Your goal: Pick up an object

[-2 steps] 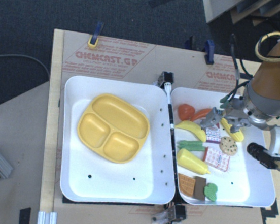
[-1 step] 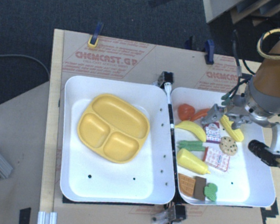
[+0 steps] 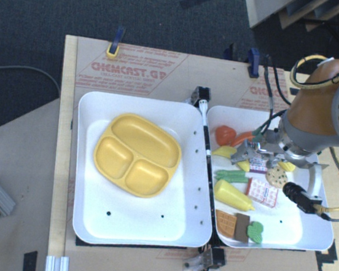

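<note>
**In the right bin: small, light toy food under the claw**

In the right-hand white bin (image 3: 313,240) lies a jumble of toy food, and the claw (image 3: 258,151) hangs low over its upper middle, beneath the grey arm (image 3: 318,114) with its orange band. Whether the claw is open or closed, I cannot tell; the metal parts blur together against the clutter, and nothing can be seen held by it.

The pieces nearest it are a red-orange tomato-like piece (image 3: 224,135), a small yellow piece (image 3: 224,151) just below that, and a speckled cookie (image 3: 275,175) just to the right. Lower down lie a green pod (image 3: 231,176), a pink-and-white packet (image 3: 262,192), a yellow wedge (image 3: 234,196), a waffle-patterned square (image 3: 225,222) and a green leafy piece (image 3: 255,232). The left bin (image 3: 85,213) holds a yellow divided plate (image 3: 137,154), well apart from the arm.

All of these look like hollow plastic or thin card: light, probably stiff, and likely slick on the rounded ones. The tomato piece would probably squirt sideways unless taken across its widest middle. The cookie and packet lie flat, offering only thin edges. The yellow wedge seems the kindest choice, pinched across its narrow width near the thick end.
</note>
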